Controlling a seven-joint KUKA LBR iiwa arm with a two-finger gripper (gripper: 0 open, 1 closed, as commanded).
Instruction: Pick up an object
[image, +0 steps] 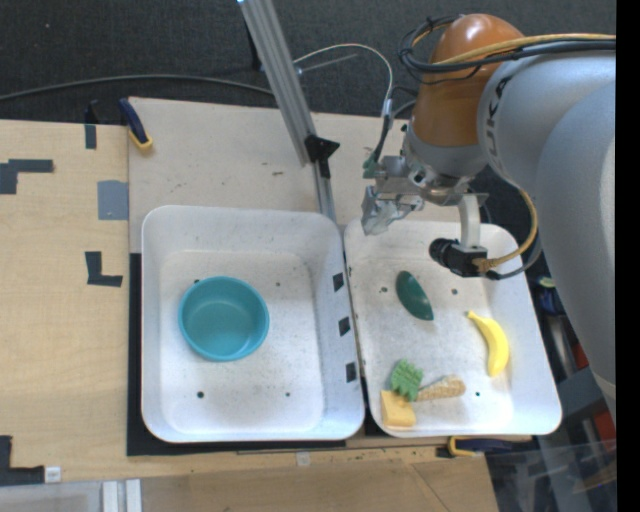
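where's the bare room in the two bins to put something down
Left bin: bare floor all around the blue bowl, widest to its right, toward the divider. Right bin: a bare strip in the middle, between the dark green piece and the banana. Crowded at its front left corner, where the green toy, yellow block and tan stick bunch together.

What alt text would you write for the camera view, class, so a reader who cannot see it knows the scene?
A grey robot arm's gripper hangs above the far edge of the right bin, which holds a dark green leaf-shaped piece, a banana, and a small cluster of toys near the front. The left bin holds a blue bowl.
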